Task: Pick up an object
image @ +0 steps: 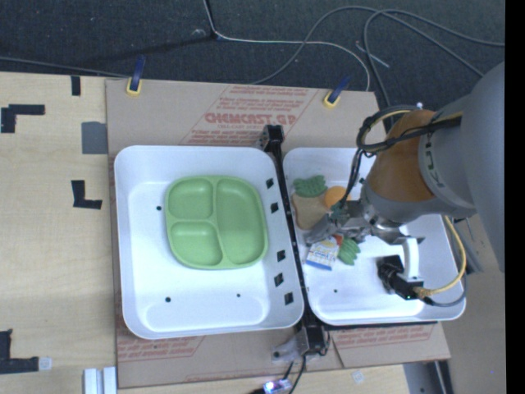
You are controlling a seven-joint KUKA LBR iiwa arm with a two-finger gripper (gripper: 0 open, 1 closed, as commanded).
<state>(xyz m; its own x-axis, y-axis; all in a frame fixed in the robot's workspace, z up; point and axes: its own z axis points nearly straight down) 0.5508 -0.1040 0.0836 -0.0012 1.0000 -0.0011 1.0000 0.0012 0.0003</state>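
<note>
The pincer [343,220] is lowered into the right white bin [369,302] among small cluttered items; its state cannot be told. A small blue-and-white packet [321,256] just beside it is judged light, flat, best taken by its edges.

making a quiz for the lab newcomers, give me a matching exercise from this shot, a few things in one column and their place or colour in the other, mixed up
Things:
1. green divided plate
2. orange band
3. small blue and white packet
4. yellow clip

Place or colour:
A. on the arm, above the wrist
B. lying in the left bin
C. on the cardboard's far edge, above the right bin
D. in the right bin, near the divider between the bins

Pairs: 1-B, 2-A, 3-D, 4-C
</note>
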